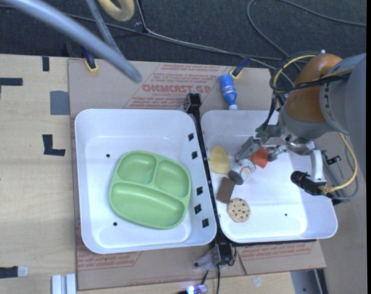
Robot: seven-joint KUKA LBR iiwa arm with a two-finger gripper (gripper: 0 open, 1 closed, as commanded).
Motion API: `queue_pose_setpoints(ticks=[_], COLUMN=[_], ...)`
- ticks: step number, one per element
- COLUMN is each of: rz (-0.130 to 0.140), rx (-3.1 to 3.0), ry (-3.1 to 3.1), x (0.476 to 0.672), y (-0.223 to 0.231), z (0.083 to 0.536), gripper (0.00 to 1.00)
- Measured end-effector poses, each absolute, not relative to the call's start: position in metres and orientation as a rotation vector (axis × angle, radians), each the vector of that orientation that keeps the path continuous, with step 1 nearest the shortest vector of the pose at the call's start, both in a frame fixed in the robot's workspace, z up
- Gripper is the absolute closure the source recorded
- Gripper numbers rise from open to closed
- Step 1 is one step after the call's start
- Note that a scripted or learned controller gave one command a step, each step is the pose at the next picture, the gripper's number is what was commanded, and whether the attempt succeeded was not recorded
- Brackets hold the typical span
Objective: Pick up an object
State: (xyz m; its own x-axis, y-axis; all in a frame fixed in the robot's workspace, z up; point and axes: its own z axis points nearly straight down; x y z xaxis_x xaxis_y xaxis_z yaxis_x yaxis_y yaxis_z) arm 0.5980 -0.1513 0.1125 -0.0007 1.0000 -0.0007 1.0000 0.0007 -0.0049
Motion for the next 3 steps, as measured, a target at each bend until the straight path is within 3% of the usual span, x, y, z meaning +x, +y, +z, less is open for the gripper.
queue_pose_setpoints(ticks=[1, 2, 3], rz=[0.002, -0.004, -0.003], rx=[-2.218, -2.222, -2.222], ry=[-2.224, -2.226, -2.225], x=[0.599, 0.596, 0.597], y=[-0.15, -0.149, -0.149], z=[0.125, 0.188, 0.222], gripper=[1.0, 1.0, 1.0])
